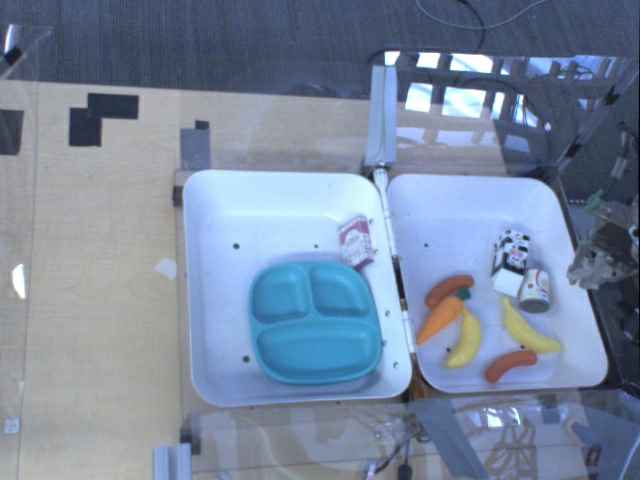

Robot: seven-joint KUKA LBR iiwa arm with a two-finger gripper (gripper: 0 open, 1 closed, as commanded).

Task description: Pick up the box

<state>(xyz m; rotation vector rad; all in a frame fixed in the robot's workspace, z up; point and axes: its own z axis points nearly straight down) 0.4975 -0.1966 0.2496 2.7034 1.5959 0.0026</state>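
Pale wooden bench with two white bins side by side. Left bin holds a teal divided plate and, against its right wall, a small red and white box, tilted. Right bin holds a cow-patterned carton touching a small can, plus a carrot, two bananas, and two sausages. Gripper sits at the right bin's far right edge, well apart from the box; whether it is open or closed I cannot tell.
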